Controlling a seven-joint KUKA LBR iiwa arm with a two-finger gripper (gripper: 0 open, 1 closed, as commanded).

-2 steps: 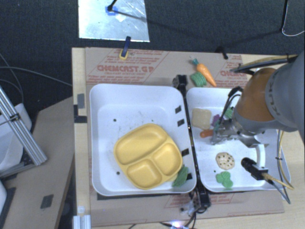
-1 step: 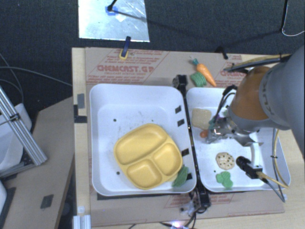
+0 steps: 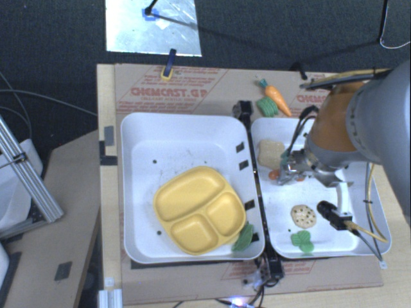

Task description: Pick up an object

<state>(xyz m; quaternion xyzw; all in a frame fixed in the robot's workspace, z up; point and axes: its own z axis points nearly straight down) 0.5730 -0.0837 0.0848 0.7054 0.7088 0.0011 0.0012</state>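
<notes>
A: Biggest first?
B: Arm [image 3: 359, 114] in from right, over right bin [image 3: 379, 226]. Left bin [image 3: 138, 172] holds yellow divided plate [image 3: 199, 208], green leaf [image 3: 244, 237] at its right edge.
A: Claw?
B: Claw [image 3: 287, 172] low, far-left in right bin, beside tan block [image 3: 270, 151]; open or closed, cannot tell.
A: Others?
B: Cookie [image 3: 303, 215], green piece [image 3: 302, 240] near side. Carrot [image 3: 276, 97] on tabletop, far.

Left bin [image 3: 138, 172]: upper half open white floor, free to enter from above; lower half taken up by yellow divided tray [image 3: 199, 209], green leaf [image 3: 244, 237] wedged at tray's lower right corner. Right bin [image 3: 379, 226]: crowded. Arm [image 3: 359, 117] overhanging upper part; beige block [image 3: 270, 153], cookie [image 3: 304, 216], green piece [image 3: 301, 239] scattered below, narrow gaps between.
</notes>
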